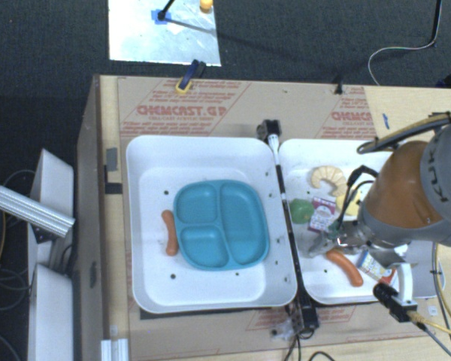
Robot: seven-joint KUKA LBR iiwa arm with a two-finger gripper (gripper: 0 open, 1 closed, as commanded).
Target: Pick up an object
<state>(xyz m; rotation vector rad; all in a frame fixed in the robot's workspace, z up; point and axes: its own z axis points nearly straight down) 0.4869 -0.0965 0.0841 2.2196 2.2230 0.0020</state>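
Partly, the arm (pixel 406 194) hides the right bin (pixel 301 164); claw (pixel 337 241) blurred.

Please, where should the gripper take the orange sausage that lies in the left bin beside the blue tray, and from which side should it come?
Grip the orange sausage at its middle, coming straight down from above. It lies flat and long, running up-down in the view, so the fingers should close across its narrow width. The blue tray sits close on one side, leaving probably little room for that finger.

The brown bench (pixel 210 104) holds two white bins side by side, the left bin (pixel 154 171) and the right bin (pixel 304 153).
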